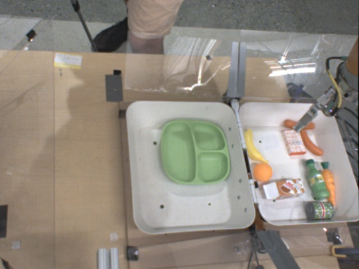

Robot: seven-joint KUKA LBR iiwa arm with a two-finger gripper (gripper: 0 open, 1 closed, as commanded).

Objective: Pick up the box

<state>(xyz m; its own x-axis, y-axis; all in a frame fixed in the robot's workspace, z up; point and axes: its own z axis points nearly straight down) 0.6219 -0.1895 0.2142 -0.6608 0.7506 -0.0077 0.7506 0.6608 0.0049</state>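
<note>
Item: green divided plate (196, 151) in the left bin (140, 206); banana (254, 148), orange (262, 172) and a carton (284, 189) in the right bin (263, 125). Task item: box (293, 142), upright-oblong, long axis running toward and away from the camera, beside a sausage (310, 142). Gripper (307, 122) hangs just above-right of the box's far end, holding nothing; jaw state cannot be told.

The bench (61, 150) is showing matt, pale wood grain. The bins (185, 217) are looking like smooth white plastic, the green plate (179, 156) matt plastic, the box (293, 143) printed card.
</note>
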